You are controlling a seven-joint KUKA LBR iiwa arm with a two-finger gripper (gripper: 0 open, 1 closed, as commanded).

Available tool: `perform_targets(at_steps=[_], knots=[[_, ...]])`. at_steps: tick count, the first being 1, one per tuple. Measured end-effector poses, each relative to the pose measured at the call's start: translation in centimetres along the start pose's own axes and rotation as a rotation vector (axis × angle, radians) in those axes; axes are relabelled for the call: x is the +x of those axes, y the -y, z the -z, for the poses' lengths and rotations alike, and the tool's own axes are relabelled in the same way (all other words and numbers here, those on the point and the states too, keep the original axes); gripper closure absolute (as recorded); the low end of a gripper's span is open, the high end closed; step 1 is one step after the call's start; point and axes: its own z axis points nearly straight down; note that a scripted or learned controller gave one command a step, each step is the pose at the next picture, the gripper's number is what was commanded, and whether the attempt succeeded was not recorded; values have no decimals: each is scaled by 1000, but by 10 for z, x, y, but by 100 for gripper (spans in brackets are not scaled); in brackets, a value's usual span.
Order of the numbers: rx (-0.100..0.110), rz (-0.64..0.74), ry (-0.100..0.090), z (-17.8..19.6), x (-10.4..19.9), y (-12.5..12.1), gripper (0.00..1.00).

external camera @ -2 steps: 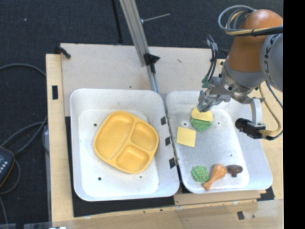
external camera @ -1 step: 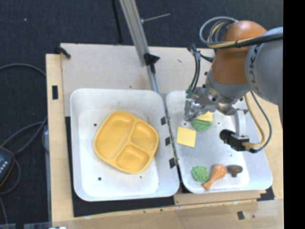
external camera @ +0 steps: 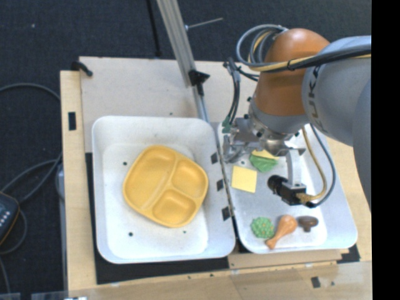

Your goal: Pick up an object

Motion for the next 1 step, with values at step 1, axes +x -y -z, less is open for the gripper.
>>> perform_targets(at_steps=[1], knots=[[2,-2,2,-8,42,15,100]])
